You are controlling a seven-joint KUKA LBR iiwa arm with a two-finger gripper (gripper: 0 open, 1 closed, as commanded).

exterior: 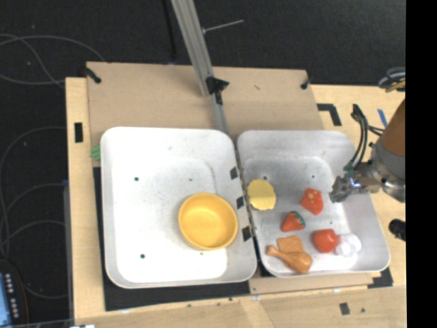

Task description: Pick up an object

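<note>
The right bin holds several toy foods: a pale yellow round piece by its left wall, a red piece with a light spot, a strawberry, a red pepper-like piece next to a white lump, and an orange drumstick at the front. My gripper hangs over the right side of this bin, just right of the spotted red piece and apart from it. Nothing shows between its fingers.
The left bin holds a yellow bowl near its right front. A slanted metal pole rises behind the bins. The arm's orange band is at the right edge. Cables lie on the dark floor to the left.
</note>
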